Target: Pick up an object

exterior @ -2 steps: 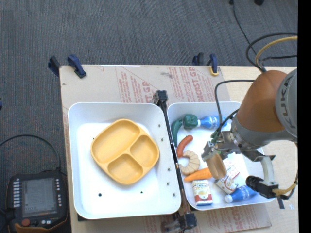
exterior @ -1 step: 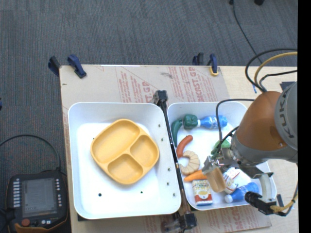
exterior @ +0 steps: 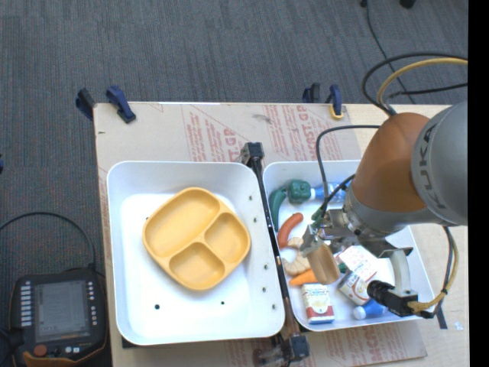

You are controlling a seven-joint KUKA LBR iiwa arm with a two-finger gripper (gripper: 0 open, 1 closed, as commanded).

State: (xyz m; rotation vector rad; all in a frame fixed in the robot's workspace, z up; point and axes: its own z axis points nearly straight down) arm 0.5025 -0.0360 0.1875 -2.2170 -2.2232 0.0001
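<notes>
The arm's gripper (exterior: 319,239) hangs low over the middle of the right bin (exterior: 345,168), and whether it is released or clenched I cannot tell — the wrist and cabling hide that end of it. Directly beneath and just beside it lies the likeliest thing to pick, a tan block (exterior: 323,264), tilted and resting among the clutter. It looks light and stiff, probably a smooth toy piece, so a pinch across its narrower sides ought to hold, though a slick surface could let it slip out. Around it the bin is crowded: an orange sausage-shaped toy (exterior: 290,228) to its left, a green toy with a curved handle (exterior: 287,194) farther up, a small carrot-like piece (exterior: 302,279) touching the block's lower edge, a red-and-white carton (exterior: 318,303) near the bottom rim, and a white packet with red print (exterior: 357,270) to the right. These neighbours leave little room for the tips to slide down either side of the block — a nudge could shift the pile. The left bin (exterior: 122,205) holds a yellow divided plate (exterior: 197,238), well apart from the work
</notes>
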